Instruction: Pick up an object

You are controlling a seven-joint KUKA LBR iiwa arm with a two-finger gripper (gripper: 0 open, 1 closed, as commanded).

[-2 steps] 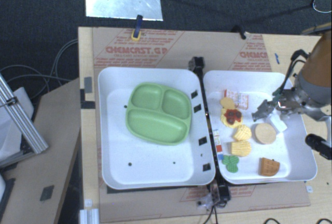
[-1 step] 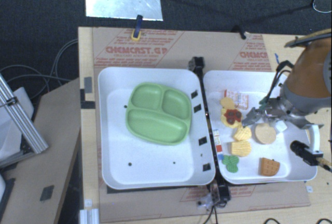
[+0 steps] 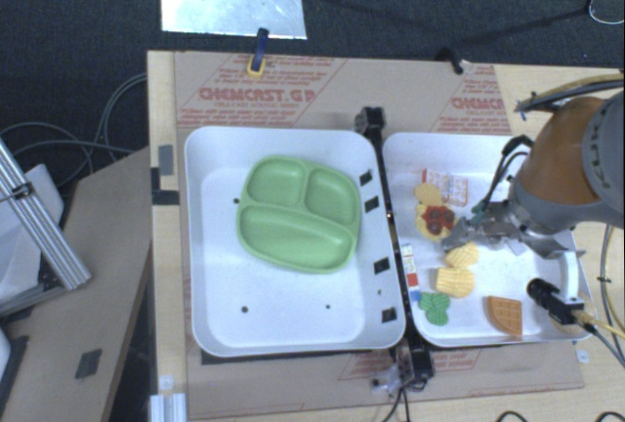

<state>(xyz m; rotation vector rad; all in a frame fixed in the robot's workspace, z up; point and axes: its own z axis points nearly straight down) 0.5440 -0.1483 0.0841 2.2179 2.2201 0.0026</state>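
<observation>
Currently I read the gripper point(image 3: 457, 236) low inside the right bin point(image 3: 488, 148), just left of the arm point(image 3: 571, 166) that carries it. I cannot tell from this slanted view whether it is wide, narrow or holding anything. Taking the gripper as my reference: a red and yellow piece point(image 3: 436, 220) lies just to its left, touching or nearly so; a pale yellow ridged piece point(image 3: 462, 256) lies just below it; a yellow corn piece point(image 3: 454, 282) sits further below; a green piece point(image 3: 435, 309) lies beyond that, near the bin's front-left corner. A tan waffle point(image 3: 505, 315) rests below and to the right, and a small printed packet point(image 3: 450, 187) lies above. Well to the left, a green divided plate point(image 3: 299, 214) sits in the left bin point(image 3: 210, 215).
</observation>
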